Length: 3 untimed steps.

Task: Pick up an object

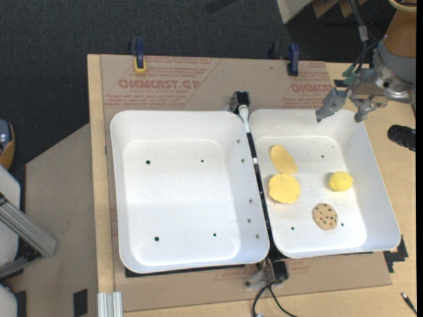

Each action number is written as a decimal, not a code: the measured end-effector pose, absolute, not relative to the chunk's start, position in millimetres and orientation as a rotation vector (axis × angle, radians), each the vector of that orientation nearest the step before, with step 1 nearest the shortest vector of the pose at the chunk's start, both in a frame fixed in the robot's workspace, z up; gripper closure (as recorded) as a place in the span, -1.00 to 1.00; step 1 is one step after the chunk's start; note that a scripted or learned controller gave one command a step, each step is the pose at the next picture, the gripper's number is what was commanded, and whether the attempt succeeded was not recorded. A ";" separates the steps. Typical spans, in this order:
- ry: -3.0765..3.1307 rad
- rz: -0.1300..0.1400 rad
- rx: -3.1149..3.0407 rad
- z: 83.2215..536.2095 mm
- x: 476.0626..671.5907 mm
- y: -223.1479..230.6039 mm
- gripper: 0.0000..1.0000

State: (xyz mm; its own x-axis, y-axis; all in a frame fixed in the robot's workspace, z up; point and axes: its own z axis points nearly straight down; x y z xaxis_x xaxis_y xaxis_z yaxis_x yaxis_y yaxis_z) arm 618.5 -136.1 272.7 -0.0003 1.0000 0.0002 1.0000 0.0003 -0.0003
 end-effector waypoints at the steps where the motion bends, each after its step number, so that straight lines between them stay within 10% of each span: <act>1: -2.204 0.016 -2.216 106.1 546.1 -160.9 -1.00; 2: -2.222 0.000 -2.222 84.6 490.5 -136.4 -1.00; 3: -2.228 -0.004 -2.225 85.3 557.7 -160.2 -1.00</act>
